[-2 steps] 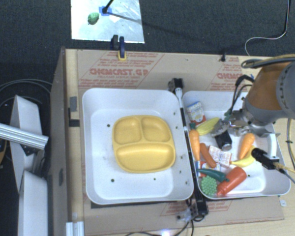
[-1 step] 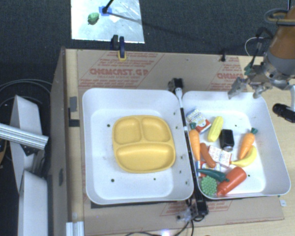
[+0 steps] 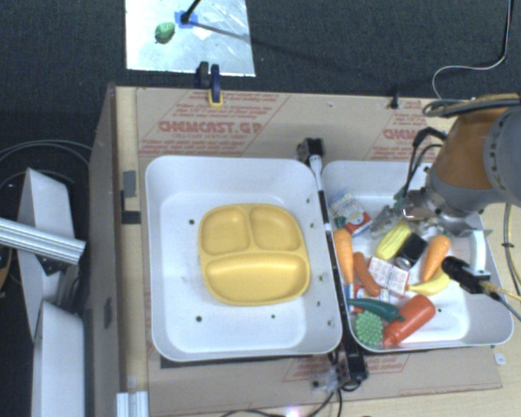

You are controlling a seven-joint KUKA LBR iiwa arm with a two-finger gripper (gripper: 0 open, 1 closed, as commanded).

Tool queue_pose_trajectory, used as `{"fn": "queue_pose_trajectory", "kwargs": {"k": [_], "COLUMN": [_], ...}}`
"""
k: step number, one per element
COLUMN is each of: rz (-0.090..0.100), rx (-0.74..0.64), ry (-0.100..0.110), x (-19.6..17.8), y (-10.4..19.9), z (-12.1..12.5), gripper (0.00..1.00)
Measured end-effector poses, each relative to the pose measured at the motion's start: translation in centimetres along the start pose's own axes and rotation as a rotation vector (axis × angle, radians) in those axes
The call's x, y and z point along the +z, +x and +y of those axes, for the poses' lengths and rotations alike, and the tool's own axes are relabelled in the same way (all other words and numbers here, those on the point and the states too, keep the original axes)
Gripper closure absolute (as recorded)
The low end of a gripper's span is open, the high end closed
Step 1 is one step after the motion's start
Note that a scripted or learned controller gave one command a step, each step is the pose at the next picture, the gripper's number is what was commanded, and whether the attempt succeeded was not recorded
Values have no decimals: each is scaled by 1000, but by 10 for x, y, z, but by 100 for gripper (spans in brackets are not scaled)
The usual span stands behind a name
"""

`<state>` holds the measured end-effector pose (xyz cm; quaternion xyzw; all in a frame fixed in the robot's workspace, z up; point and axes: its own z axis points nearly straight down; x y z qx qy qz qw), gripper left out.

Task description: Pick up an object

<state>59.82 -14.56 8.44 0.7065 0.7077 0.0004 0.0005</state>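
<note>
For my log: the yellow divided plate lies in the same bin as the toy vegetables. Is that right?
No. The camera view shows the yellow divided plate alone in the left bin; the toy vegetables lie in the right bin.

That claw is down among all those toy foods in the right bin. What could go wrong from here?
The right bin is crowded, with its contents heaped and touching. The claw, low by the corn, might therefore catch two things at once or shove the carrot beside it aside. The corn also looks smooth and rounded, so it could slip free when lifted.
</note>
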Motion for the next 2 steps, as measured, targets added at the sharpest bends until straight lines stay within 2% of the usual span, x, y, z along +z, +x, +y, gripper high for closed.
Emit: {"fn": "queue_pose_trajectory", "kwargs": {"k": [1,2], "rz": [-1,1], "rx": [-1,-3], "ry": [-3,-3], "x": [-11,-101], "y": [0,105], "z": [1,-8], "gripper": [100,100]}}
